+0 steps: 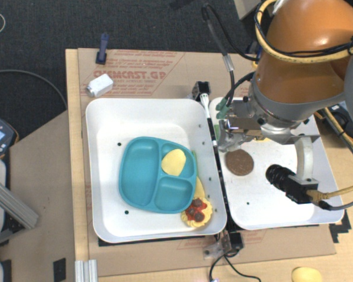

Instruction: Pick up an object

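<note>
Looking down on the bench from my station, I have the gripper (228, 141) low at the left side of the right bin (265, 207), close against the wall it shares with the left bin (106, 151). The arm's wrist and its big orange band (309, 22) crowd the view above it, so whether the gripper is spread or closed I cannot tell from here. I see nothing held in it.

The nearest thing to it is a brown disc (240, 162), lying flat on the floor of the right bin. It sits just below and slightly to the right of the gripper in my view, very near, though I cannot say if they touch.

In the left bin a teal divided plate (140, 175) lies flat near the middle. A pale yellow piece (174, 162) rests in its upper right compartment. A yellow item with red bits (197, 211) lies against the plate's lower right rim, near the bin's front right corner. Both are well apart from the gripper, across the dividing wall.

Behind the left bin, on the cardboard sheet (141, 69), are a small white block (100, 86) and a blue clip (102, 47).
</note>
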Controlling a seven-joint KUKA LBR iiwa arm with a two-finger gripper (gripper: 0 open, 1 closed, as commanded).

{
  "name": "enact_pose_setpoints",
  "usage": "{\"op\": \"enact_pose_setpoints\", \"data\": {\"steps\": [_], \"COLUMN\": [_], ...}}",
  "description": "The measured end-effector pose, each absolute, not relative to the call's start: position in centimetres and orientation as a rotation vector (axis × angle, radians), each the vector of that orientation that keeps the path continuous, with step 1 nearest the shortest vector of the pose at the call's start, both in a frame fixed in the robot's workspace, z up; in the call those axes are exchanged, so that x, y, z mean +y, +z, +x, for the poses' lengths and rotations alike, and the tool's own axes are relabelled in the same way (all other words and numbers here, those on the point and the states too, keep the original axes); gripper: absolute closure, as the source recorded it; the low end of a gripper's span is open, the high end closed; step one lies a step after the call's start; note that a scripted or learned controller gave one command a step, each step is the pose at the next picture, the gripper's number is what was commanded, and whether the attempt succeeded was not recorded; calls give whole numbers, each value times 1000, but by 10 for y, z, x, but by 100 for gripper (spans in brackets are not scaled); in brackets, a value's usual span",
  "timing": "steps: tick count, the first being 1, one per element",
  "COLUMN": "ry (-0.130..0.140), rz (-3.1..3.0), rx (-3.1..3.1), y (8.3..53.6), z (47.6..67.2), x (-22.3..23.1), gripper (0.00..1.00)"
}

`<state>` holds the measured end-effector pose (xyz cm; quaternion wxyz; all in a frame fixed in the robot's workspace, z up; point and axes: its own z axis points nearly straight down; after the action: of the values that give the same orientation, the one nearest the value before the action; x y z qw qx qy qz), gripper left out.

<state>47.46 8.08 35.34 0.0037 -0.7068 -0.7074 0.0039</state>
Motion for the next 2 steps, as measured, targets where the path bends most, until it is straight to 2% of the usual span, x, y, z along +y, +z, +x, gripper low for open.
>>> {"op": "enact_pose_setpoints", "data": {"steps": [1,2], "ry": [-14,17], "rz": [-2222,-2220], "rx": [-2228,-2214], "y": [432,284], "z": [480,542], "x": [96,92], "gripper": [100,100]}}
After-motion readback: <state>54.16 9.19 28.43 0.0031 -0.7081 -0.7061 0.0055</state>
